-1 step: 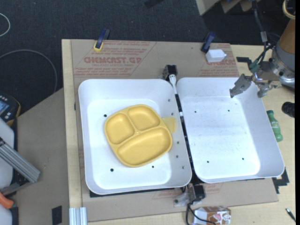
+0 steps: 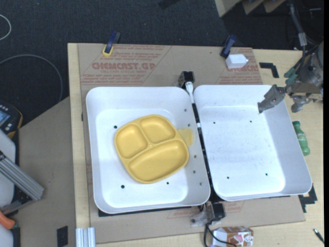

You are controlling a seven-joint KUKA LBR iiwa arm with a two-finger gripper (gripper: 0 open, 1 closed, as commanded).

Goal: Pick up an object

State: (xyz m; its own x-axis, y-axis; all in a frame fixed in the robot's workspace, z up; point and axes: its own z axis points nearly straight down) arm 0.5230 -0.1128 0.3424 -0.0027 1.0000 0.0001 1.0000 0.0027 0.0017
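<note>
a yellow divided plate (image 2: 151, 148) lies flat in the left bin (image 2: 97, 138), slightly toward that bin's 3 o'clock side, with its two small compartments pointing to about 11 o'clock and its one large compartment toward 5 o'clock. a small pale yellow piece (image 2: 186, 136) lies just beside the plate's 2 o'clock edge, apparently touching it, though the view is too coarse to be sure.

the right bin (image 2: 247, 163) sits side by side with the left one, a dark strip (image 2: 197, 122) running between them. the claw (image 2: 271, 99) hangs over the right bin's 1 o'clock corner, well apart from the plate; one grey finger (image 2: 269, 100) shows against the white bin, and whether the claw is open or closed cannot be told. nothing is seen between its fingers.

on the worktop (image 2: 154, 66), a green object (image 2: 301, 137) lies just beside the right bin's 3 o'clock rim, and a white block (image 2: 236, 61) rests near 12 o'clock.
</note>
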